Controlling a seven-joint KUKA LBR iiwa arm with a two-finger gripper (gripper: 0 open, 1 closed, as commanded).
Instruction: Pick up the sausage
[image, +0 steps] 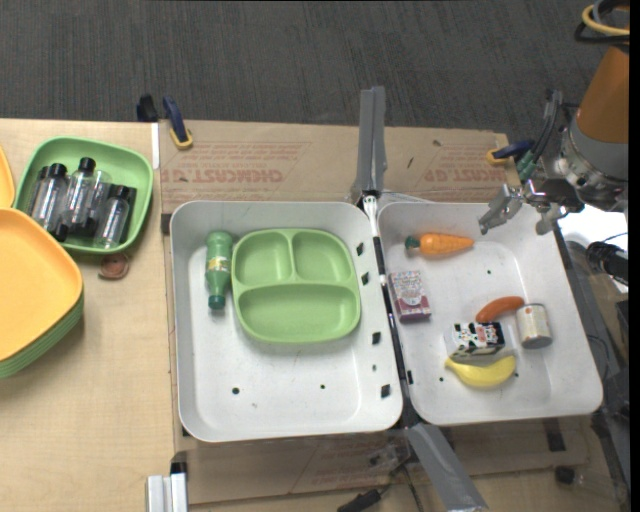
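camera view: short orange-red sausage (499, 308)

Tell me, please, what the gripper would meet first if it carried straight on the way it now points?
The gripper hangs at the right bin's far edge, pointing roughly downward. Likely first contact is bare bin floor near that rim, right of the carrot; the sausage lies nearer the camera. Depth is unclear.

Grey arm (590, 165) w/ orange band, metal gripper (522, 207), blue cabling.
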